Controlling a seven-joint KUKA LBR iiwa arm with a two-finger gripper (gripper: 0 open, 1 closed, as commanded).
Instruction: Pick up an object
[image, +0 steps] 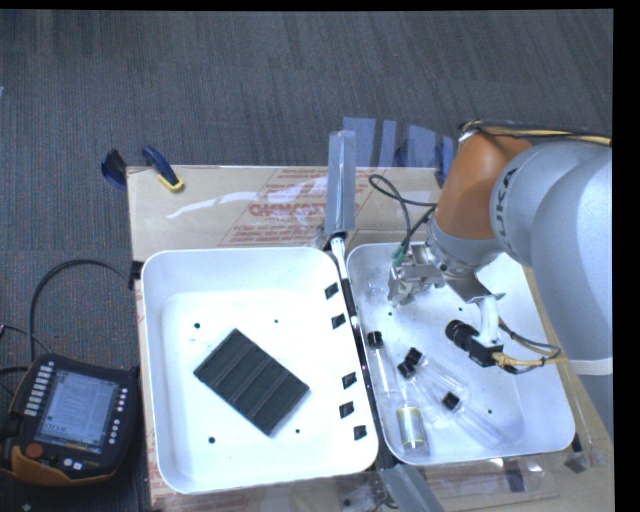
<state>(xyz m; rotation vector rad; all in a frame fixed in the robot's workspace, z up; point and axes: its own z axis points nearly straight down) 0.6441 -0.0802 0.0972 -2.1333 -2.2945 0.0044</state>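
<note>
My gripper (402, 283) hangs low over the back left part of the right bin (545, 425), below the arm's orange band. Small things lie in that bin in front of it: a black piece (375, 339) near the left wall, a second black piece (408, 362), a third (450, 401), a short metallic cylinder (410, 426) and a clear tube (470, 408). None of them is seen between the fingers. A dark ribbed rectangular pad (251, 382) lies flat in the left bin (165, 300).
A black fitting with cables (472, 340) hangs from the wrist over the right bin. Black clips (347, 380) line the wall between the bins. A teach pendant (68, 405) lies at the lower left, and a blue clamp (158, 168) grips the bench's back left corner.
</note>
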